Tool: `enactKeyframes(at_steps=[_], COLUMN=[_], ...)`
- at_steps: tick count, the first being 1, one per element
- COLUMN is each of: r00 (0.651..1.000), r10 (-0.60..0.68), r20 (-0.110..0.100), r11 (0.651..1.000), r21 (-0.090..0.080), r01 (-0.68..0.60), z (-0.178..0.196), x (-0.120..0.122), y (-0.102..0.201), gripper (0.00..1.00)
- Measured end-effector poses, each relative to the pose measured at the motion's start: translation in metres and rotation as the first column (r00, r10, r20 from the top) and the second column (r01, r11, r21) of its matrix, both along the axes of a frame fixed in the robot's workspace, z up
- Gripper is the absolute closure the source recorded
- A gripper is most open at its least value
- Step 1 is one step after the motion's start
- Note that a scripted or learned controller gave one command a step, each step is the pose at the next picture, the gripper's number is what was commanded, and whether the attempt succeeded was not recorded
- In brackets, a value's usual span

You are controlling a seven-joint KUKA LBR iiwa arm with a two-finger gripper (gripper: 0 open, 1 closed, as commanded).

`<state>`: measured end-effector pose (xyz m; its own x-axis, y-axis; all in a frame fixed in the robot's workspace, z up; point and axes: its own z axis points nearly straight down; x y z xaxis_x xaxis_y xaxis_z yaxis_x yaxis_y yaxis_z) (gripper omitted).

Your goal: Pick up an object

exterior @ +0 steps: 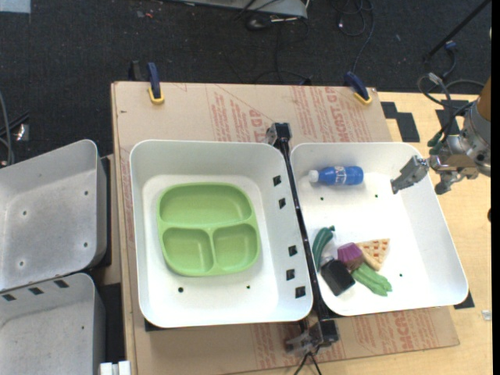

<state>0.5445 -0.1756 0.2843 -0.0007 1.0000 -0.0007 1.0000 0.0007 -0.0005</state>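
White plastic forms both shallow bins on the cardboard-topped bench. Taking the black divider between them as the landmark: left of it, the left bin holds a green three-compartment tray. Right of it, the right bin holds a small blue-labelled bottle lying on its side, near the divider's upper part. Lower down, just beside the divider, sits a cluster of toys: a dark green curved piece, a black block, a purple piece, a pizza-slice toy and a light green piece, perhaps a pea pod; several touch one another. Far right of the divider, over the right bin's upper right rim, the gripper hangs with its two fingers spread apart and nothing between them, well apart from the bottle and the cluster.
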Motion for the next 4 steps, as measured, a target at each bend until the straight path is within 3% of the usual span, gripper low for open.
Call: enactKeyframes(at_steps=[2, 3, 4], r00=[1.000, 1.000, 1.000], r10=[-0.002, -0.002, -0.003], r20=[-0.006, -0.004, 0.001], r11=[1.000, 1.000, 1.000], r21=[0.003, 0.001, 0.000], r01=[0.002, 0.002, 0.003], z=[-0.121, -0.170, -0.157], x=[-0.014, -0.010, -0.009], y=[0.004, -0.003, -0.003], gripper=[0.00, 0.00, 1.00])
